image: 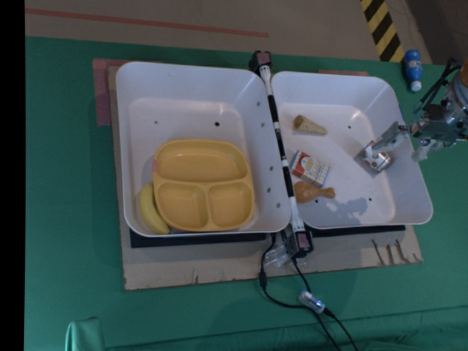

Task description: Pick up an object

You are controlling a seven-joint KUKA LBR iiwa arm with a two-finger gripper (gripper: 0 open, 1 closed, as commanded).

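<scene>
the gripper (404, 140) reaches in over the right rim of the right bin (380, 90), and two pale fingers (390, 135) spread apart can be made out, one pointing toward the bin's middle and one hanging nearer the rim; they look open, with nothing between them. just under the inner finger lies a small silver and red packet (374, 158), near the bin's right wall; whether the finger touches it is hard to tell, since the two overlap. the arm (447, 119) is cut off at the view's right edge, so little beyond the wrist is seen. in the same bin a wedge-shaped tan piece (310, 126) lies toward the far left part, a small red and white carton (310, 168) rests near the left wall, and a brown drumstick-shaped toy (314, 192) lies just in front of the carton, toward the near left corner. the left bin (183, 79) holds a yellow divided tray (204, 185) in its near half, with three compartments, all bare. a banana (151, 209) lies against the tray's left edge, tucked in the bin's near left corner, partly hidden by the tray's rim. a black and white strip (278, 141) runs between the two bins. on the green cloth (66, 196) beyond the right bin's far right corner stands a small blue and white object (413, 68), too small to identify. cables (292, 287) trail off the near edge of the cardboard (219, 269) beneath the bins.
</scene>
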